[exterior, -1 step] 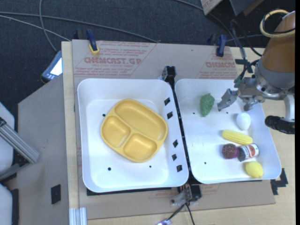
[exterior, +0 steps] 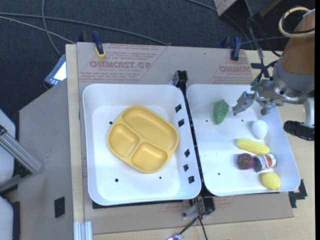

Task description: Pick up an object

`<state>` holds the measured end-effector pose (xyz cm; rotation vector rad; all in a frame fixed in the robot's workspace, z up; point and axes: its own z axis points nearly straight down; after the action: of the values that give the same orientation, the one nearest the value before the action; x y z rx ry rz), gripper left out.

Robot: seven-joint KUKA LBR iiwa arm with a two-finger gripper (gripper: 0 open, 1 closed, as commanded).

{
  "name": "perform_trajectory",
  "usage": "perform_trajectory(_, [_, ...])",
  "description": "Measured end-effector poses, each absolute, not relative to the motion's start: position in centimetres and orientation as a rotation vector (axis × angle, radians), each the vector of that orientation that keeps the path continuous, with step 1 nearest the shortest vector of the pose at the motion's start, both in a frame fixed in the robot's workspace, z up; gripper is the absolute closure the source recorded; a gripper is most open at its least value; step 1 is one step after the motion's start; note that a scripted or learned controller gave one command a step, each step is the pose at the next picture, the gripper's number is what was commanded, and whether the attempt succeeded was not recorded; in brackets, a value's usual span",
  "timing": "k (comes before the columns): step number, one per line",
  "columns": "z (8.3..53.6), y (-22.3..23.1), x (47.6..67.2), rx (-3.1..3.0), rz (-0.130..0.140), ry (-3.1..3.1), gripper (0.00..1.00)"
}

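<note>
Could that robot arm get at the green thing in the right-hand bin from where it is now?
Probably yes. The gripper hangs just beside the green object, which lies apart from the other items with nothing over it.

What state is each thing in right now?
Gripper: over right bin, holding nothing seen.
Tray: flat in left bin, compartments bare.
Green item: lying loose.
Egg: loose.
Corn: on its side.
Can: on its side.
Lemon: loose.

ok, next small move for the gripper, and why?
Probably drop toward the bumpy green vegetable. The gripper hangs just right of it with nothing between its fingers, and this piece sits apart from the white egg and yellow corn cob.
</note>
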<state>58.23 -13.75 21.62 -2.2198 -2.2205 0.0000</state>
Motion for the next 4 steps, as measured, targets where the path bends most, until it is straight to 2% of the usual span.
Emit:
perform_trajectory(1, [17.3, -14.3, 58.1, -2.218, 0.004, -2.217, 0.0])
perform_trajectory(2, [11.5, -14.1, 59.0, -2.216, 0.005, -2.218, 0.0])
perform_trajectory(3, [8.3, -14.0, 58.9, -2.217, 0.004, -2.218, 0.0])
perform_trajectory(4, [9.6, -14.0, 59.0, -2.221, -0.001, -2.22, 1.0])
